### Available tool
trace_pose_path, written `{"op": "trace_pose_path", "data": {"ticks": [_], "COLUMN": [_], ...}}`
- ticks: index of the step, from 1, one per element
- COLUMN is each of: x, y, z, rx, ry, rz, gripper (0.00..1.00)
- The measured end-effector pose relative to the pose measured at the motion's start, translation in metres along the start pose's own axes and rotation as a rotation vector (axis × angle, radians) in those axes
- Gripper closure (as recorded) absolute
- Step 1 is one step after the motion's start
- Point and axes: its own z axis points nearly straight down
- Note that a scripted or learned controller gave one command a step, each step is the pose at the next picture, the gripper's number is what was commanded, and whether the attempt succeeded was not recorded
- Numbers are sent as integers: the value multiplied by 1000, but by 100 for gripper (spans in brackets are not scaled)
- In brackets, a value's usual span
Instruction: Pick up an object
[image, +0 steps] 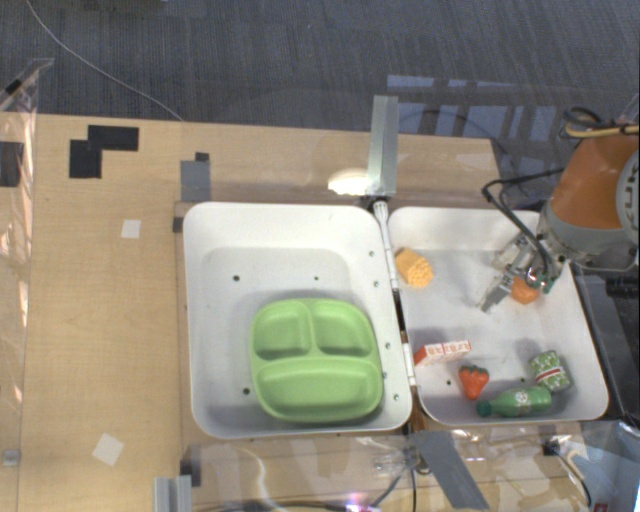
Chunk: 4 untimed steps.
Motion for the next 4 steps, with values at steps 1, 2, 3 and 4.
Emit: {"op": "trace_pose_path", "data": {"ticks": [1,2,3,4], "x": [-2,37,101,135], "y": [3,68,106,-21], "z": [-14,-96,-161,-114], "rx": [-2,-5,-4,4], "ry": [-10,-5,0,7], "rz": [-10,-13,-286,-154], "gripper": [100,100,100,100]}}
